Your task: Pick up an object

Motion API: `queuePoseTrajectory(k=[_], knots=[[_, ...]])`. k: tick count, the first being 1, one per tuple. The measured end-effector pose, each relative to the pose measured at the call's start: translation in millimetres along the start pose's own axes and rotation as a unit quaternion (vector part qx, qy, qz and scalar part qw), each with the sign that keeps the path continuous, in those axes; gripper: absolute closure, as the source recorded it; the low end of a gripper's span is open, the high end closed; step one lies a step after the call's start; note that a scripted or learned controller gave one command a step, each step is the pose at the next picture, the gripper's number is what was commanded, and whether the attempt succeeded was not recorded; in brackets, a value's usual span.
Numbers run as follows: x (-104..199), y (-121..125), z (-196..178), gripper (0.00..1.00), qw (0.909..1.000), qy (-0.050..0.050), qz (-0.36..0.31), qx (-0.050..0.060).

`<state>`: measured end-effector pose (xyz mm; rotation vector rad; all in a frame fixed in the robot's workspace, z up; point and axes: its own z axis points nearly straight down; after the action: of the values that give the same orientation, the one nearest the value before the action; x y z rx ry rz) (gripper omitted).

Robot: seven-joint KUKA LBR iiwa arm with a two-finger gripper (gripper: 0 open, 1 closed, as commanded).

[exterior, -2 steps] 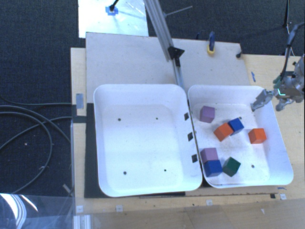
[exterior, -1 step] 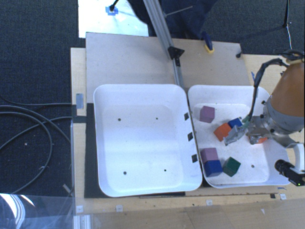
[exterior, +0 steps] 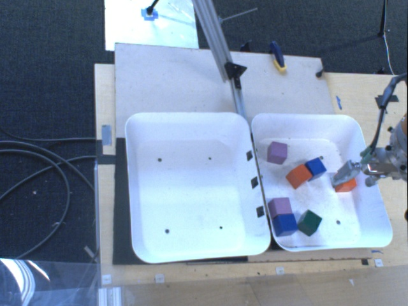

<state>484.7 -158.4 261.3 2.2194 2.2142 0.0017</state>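
Several small blocks lie in the right bin (exterior: 373, 234). A purple block (exterior: 276, 152) sits near the bin's back. An orange block (exterior: 298, 175) touches a blue block (exterior: 315, 167) in the middle. At the front, a purple block (exterior: 279, 206) sits against a blue one (exterior: 285, 224), with a green block (exterior: 310, 222) beside them. My gripper (exterior: 357, 176) reaches in from the right edge, low over the bin's right side, and looks open. A second orange block (exterior: 346, 185) lies right under its left finger (exterior: 346, 170), partly hidden and not clearly between the fingers.
The left bin (exterior: 137, 190) stands beside the right one, and their walls meet in the middle. A slanted metal pole (exterior: 213, 30) crosses the bench behind the bins. Cables (exterior: 38, 164) lie on the floor at left.
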Motion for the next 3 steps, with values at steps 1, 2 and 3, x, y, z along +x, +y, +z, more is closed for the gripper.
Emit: queuePoseTrajectory(k=[1, 2, 3], knots=[[68, 1, 12, 0.0, 1.0, 0.003, -0.007, 0.002], [0, 31, -35, 0.0, 1.0, -0.001, 0.0, -0.002], [93, 54, -34, 0.0, 1.0, 0.003, -0.008, 0.001]])
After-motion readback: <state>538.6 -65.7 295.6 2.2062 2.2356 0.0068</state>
